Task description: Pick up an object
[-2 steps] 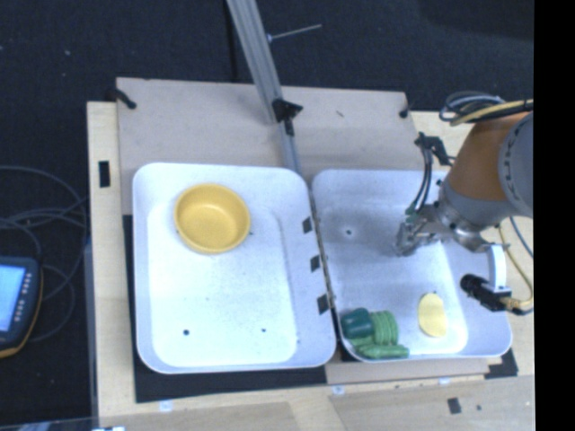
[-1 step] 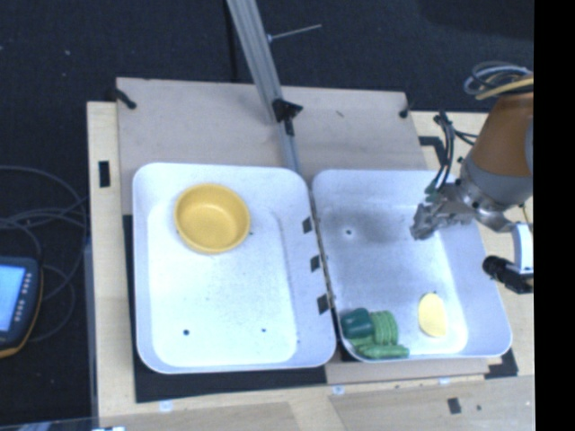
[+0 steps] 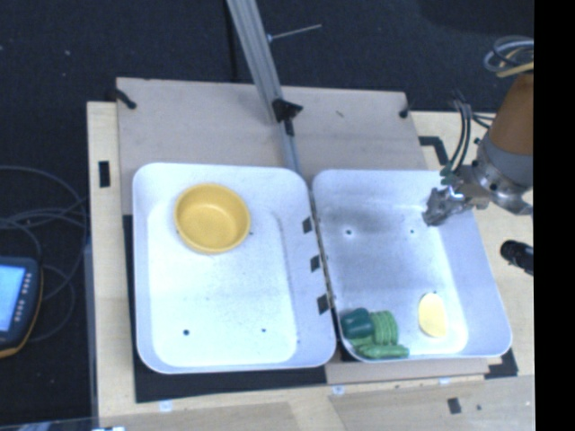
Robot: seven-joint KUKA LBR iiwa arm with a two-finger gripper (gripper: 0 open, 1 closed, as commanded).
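Yellow and green against white plastic: three small things bunched at the near edge of the right bin [image 3: 467,268], a pale yellow oval piece [image 3: 433,315] at roughly five o'clock and a green ridged object [image 3: 384,327] with a darker green block [image 3: 356,322] touching it at about six o'clock. Probably gathered there because the bin floor dips toward that rim, though not certain from this angle. Any of the three suitable for picking; the yellow oval piece lying apart from the other two, so likely the easiest to take cleanly.

Gripper [image 3: 437,209] poised over the right bin at about one o'clock, well apart from all three objects, nothing visibly in its grasp. Too small and blurred to judge how wide it stands. Above it the grey wrist and orange band [image 3: 514,119], reaching in from three o'clock, with cables looped near the top.

In the left bin [image 3: 153,268], a yellow bowl [image 3: 212,218] upright at about eleven o'clock, otherwise bare speckled plastic.

Beneath both bins a pale wooden surface [image 3: 216,115], black clips at its corners, a metal rail [image 3: 256,48] slanting up toward twelve o'clock. Dark carpet-like floor around, cables and a handheld screen [image 3: 16,296] at nine o'clock.
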